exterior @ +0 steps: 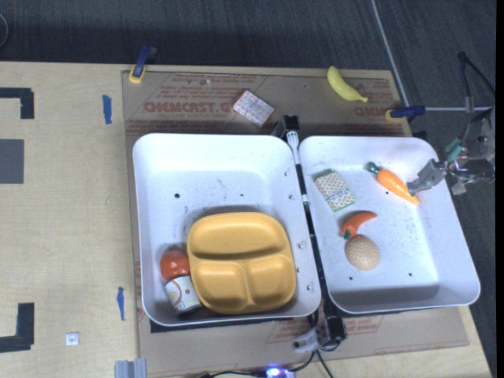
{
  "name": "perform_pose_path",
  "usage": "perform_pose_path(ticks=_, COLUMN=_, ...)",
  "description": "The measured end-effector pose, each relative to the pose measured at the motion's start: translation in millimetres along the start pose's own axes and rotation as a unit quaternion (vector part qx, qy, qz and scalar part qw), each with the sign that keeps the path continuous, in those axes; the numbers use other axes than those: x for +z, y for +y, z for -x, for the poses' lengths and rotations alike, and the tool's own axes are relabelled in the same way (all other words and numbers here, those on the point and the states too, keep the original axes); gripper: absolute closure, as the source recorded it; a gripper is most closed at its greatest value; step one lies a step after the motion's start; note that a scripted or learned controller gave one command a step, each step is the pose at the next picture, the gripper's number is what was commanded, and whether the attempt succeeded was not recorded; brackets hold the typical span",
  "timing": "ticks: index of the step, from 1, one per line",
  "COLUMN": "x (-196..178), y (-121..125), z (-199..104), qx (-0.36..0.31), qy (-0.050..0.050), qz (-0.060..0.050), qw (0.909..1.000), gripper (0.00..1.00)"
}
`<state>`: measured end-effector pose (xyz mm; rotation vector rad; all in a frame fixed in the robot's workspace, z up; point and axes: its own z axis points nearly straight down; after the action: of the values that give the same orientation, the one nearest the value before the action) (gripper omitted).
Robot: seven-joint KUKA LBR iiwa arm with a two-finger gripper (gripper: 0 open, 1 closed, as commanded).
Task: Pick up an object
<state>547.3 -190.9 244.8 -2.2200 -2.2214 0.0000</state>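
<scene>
My gripper (431,175) reaches in over the right rim of the right bin (441,290), just right of an orange toy carrot (391,181) that lies at the bin's back right. It looks close to the carrot's tip, and I cannot tell if they touch. In the same bin are a small patterned packet (333,189), a red chili pepper (358,222) and a tan egg-shaped ball (362,252). The left bin (157,172) holds a yellow compartment tray (240,260), a red ball (174,264) and a small can (182,293) at its front left.
Behind the bins, a yellow banana (345,85) and a patterned card (253,107) lie on the brown board. Blue clamps (142,61) (405,113) hold the board's back corners. A thin rod (386,38) slants across the upper right.
</scene>
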Motion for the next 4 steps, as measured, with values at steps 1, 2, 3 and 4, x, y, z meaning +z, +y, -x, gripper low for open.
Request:
perform_pose_path(ticks=1, x=158.9, y=-50.9, z=-13.8, qx=0.000, qy=-0.001, qz=0.002, qw=1.0000, gripper=0.00)
perform_pose_path(ticks=2, x=154.9, y=-64.7, z=-73.5, qx=0.006, qy=-0.010, qz=0.010, qw=0.9999, gripper=0.00)
perform_pose_path(ticks=3, x=153.3, y=-63.4, z=-85.9, qx=0.007, qy=-0.012, qz=0.012, qw=0.9998, gripper=0.00)
perform_pose_path(ticks=4, x=148.5, y=-64.2, z=-98.8, qx=0.000, qy=-0.001, qz=0.006, qw=1.0000, gripper=1.00)
